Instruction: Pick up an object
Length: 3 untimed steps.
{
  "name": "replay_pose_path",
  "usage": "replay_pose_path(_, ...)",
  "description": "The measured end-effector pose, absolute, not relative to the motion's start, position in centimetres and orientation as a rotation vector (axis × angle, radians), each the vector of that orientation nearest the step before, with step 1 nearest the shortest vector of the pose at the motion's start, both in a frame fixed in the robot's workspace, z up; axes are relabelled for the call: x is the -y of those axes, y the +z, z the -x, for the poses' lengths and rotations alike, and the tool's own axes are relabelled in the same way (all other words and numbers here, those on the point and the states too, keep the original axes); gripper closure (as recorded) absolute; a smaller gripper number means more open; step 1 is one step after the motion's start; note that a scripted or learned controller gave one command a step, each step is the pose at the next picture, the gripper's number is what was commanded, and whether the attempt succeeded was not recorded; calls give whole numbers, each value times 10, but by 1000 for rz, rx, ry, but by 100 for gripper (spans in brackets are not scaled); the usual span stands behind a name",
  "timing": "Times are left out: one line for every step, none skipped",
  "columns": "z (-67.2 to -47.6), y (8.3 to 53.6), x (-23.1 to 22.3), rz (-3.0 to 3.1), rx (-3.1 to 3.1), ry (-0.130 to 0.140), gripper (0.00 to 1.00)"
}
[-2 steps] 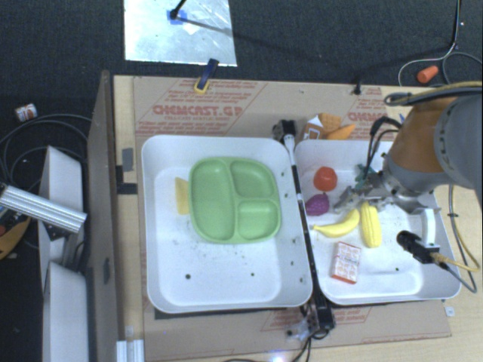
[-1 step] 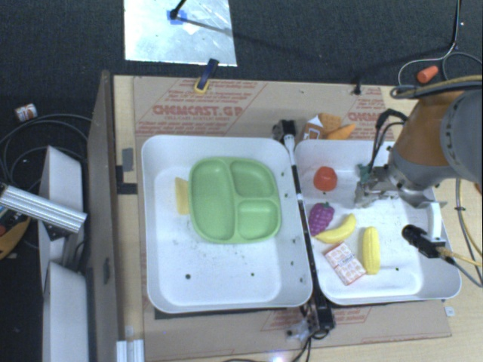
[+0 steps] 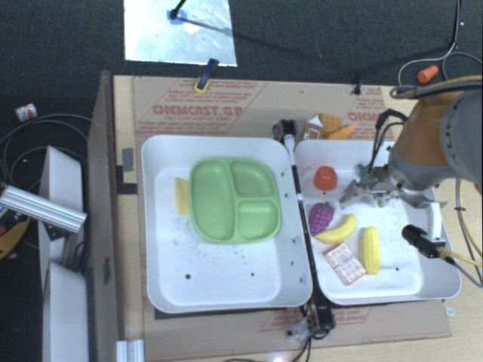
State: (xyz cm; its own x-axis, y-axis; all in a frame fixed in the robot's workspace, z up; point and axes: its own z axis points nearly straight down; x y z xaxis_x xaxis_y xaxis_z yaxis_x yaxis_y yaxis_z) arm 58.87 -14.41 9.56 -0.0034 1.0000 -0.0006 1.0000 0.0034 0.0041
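Camera view — round red tomato [image 3: 325,177]; glossy.

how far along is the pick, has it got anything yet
Nothing looks picked: the tomato, grapes, banana, corn and small box all lie in the right bin. The gripper sits low beside the tomato. Grasping and lifting remain.
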Motion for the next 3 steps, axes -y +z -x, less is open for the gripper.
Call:
replay_pose_path(-506,84,127,-2227,-2223,-2,0)
replay_pose_path(-511,95,127,-2217,-2220,5,100)
replay_pose_path(-539,190,67,-2203,-2229,15,100)
